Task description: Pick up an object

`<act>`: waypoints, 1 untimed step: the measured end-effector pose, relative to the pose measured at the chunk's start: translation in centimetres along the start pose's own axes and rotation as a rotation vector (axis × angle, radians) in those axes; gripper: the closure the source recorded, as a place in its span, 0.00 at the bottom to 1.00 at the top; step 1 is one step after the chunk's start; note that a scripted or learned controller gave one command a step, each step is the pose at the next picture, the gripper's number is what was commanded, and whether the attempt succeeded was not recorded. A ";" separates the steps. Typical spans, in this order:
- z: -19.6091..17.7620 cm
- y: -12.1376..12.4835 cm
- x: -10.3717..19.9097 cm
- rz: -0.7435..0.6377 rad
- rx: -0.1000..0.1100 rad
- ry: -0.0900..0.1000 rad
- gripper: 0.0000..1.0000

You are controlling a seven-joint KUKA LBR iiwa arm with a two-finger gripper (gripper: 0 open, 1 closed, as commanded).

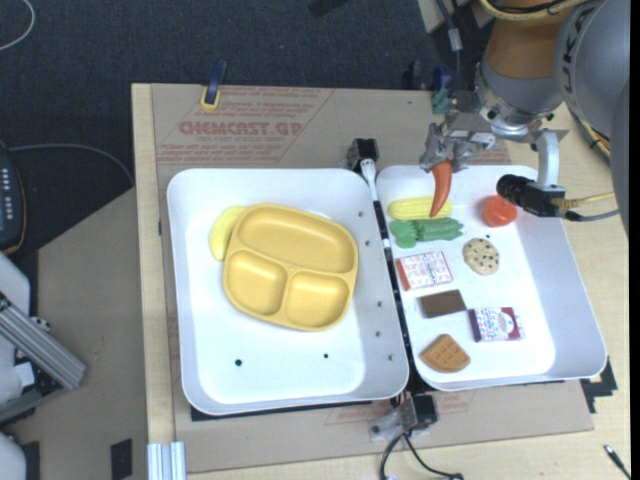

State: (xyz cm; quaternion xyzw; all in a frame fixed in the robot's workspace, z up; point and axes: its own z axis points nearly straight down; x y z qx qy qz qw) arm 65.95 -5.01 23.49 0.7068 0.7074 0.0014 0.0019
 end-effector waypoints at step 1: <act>0.0 -0.3 0.2 0.000 0.004 0.000 1.00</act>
